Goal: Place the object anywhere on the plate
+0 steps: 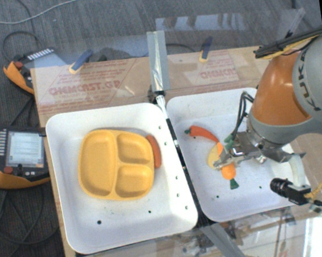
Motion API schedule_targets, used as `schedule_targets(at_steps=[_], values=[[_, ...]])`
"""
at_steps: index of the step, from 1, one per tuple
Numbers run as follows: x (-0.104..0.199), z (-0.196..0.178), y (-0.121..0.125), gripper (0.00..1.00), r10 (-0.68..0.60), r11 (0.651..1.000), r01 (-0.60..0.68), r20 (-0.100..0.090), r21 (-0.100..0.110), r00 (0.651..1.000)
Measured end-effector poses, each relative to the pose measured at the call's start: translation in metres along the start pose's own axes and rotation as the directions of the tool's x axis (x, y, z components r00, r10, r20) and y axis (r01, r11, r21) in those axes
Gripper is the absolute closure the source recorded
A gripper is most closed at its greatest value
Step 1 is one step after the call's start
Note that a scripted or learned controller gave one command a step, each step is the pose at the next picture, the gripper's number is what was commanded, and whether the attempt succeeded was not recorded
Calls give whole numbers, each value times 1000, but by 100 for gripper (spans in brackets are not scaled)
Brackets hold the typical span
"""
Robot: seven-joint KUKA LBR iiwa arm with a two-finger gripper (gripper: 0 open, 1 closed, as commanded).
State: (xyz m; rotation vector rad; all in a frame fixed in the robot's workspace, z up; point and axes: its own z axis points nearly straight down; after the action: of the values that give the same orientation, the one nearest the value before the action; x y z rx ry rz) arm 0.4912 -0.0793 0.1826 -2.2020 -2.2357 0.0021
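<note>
We see our gripper right of the plate, above a carrot; finger state unclear.

The cardboard sheet reads "CHEMCAST GP"; the arm shows "KU".

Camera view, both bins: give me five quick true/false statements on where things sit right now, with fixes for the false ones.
1. The yellow plate lies in the left bin. True.
2. The plate has three compartments. True.
3. The orange sausage lies in the middle of the plate. False: it lies against the plate's right edge, on the bin floor.
4. The orange pepper lies in the left bin. False: it lies in the right bin, near its upper left.
5. The pincer is over the plate. False: it is over the right bin, by the small carrot and a pale yellow piece.
</note>
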Motion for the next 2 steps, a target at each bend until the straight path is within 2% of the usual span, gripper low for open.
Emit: schedule_targets(at_steps=[1, 2], values=[[75, -13, 39, 100, -122, 993, 122, 2, 0, 993], [152, -56, 74, 100, -175, 984, 175, 5, 0, 984]])
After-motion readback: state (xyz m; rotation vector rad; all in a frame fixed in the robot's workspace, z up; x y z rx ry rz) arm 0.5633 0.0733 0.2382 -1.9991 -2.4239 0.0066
